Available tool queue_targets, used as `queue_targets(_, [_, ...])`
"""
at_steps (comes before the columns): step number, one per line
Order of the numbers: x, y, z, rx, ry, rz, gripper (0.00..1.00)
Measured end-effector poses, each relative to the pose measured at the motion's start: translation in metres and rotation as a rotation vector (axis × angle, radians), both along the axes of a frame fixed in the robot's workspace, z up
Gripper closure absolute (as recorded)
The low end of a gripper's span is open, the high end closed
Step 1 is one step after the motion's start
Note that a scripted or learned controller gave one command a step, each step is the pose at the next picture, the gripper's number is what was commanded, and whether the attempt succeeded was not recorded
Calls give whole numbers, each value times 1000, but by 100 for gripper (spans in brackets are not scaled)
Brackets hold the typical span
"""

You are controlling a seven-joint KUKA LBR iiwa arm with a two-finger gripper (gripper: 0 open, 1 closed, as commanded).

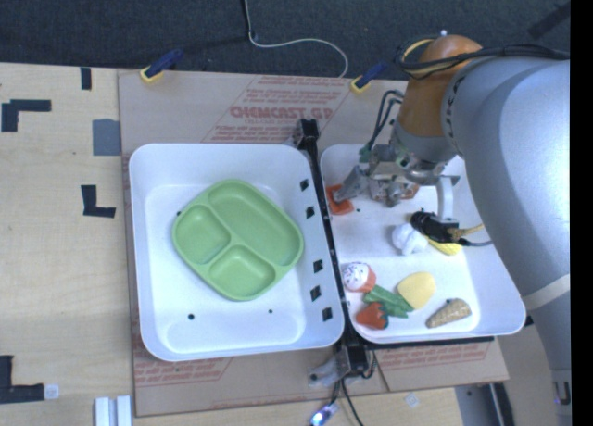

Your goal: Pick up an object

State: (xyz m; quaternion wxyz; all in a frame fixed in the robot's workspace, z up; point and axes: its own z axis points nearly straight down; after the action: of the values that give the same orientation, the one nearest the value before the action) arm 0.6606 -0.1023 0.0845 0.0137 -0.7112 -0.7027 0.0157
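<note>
My gripper (375,189) hangs low over the back of the right bin (491,276), its fingers apart and nothing between them. Its left finger (353,182) reaches down toward a small orange-red piece (338,201) that lies against the bin's left wall. A white lumpy toy (405,237) lies just in front of the gripper. Nearer the front lie a white-and-red item (356,276), a yellow lemon-like piece (417,288), a green and red vegetable piece (378,308) and a tan cone-shaped piece (448,313).
A green divided plate (238,239) lies in the left bin (153,230). The divider between the bins carries black clips (320,267). The large grey arm (519,165) covers the right side of the right bin.
</note>
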Motion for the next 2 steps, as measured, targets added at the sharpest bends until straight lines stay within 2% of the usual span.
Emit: queue_targets(2, [0, 0, 0, 0, 0, 0, 0])
